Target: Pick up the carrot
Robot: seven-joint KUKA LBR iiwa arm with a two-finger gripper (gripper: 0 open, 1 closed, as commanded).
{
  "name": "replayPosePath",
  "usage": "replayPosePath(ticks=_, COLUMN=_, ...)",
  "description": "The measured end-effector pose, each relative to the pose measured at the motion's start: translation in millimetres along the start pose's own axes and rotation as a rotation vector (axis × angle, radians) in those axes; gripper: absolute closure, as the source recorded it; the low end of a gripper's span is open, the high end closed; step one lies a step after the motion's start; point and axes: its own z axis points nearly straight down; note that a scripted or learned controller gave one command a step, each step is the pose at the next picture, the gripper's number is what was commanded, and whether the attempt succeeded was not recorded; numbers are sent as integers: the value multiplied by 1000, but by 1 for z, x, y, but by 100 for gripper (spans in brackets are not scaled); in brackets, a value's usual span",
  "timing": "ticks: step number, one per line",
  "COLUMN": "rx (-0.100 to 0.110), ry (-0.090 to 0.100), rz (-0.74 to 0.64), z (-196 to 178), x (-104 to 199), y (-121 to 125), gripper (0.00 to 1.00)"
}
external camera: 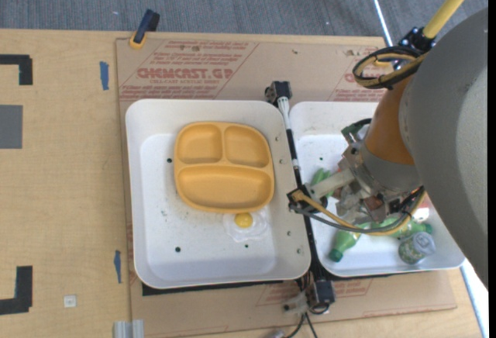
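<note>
Illumination is bright, even and diffuse, coming from overhead. The left bin point(147, 197) reads near-white with mild glare on its floor and rim, but detail holds. Shadows are soft and short: a faint one lies under the near edge of the yellow tray point(223, 166), and a darker one sits along the near side of both bins. My arm point(453, 150) fills the right of the scene close to the lens; it is out of focus, and its grey shell is a smooth blur. My hand point(353, 197) below it is shaded and slightly soft. The surface point(62, 174) and printed cardboard stay sharp. Straight edges show little bending at the borders.
</note>
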Motion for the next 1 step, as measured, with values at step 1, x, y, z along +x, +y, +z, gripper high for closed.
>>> replayPosePath(ticks=1, rx=0, ry=0, rz=44, z=-29, x=86, y=20, gripper=100)
